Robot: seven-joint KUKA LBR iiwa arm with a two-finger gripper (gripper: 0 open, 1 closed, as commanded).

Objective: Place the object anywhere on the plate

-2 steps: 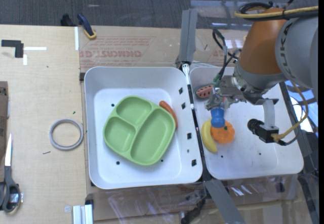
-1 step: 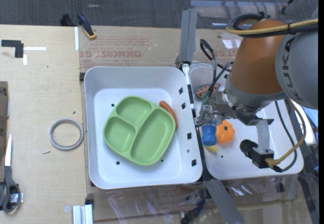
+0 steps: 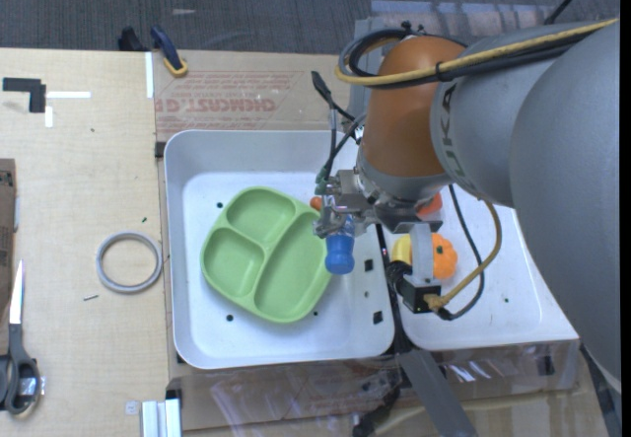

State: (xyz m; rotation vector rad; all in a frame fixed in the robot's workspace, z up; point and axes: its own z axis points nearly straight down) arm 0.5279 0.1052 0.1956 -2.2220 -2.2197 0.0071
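1. Hanging right at the plate's (image 3: 264, 254) right-hand rim, the blue object (image 3: 339, 254) is sitting in the worst spot for a release; it is overlapping the edge of the green plate rather than any of its three compartments, so I am judging that letting go from here risks it tipping off the lip and rolling onto the white floor of the left bin (image 3: 187, 218).

2. Watching the claw (image 3: 333, 220), I am seeing the blue object's top tucked up under the fingers and its rounded lower end poking out below (it looks like a small bottle or peg, though I cannot be sure). To my eye the fingers are closing on it, clamped around its upper part, but the hold seems to be on the very top, and a slip during any sideways move is looking possible.

3. Looking at the cables looping round the wrist, I am thinking one could be dragging near the divider between the bins, and a snag there could jolt the arm.

4. Reaching in from the right, the arm is bending its big grey body over the right bin (image 3: 513, 287), with the orange band (image 3: 409, 109) sitting directly above the wrist and the claw pointing straight down.

5. Lying in the right bin, just beside the wrist, are a yellow and orange toy (image 3: 434, 255) and a bit of red; the arm is shading them but not touching them.
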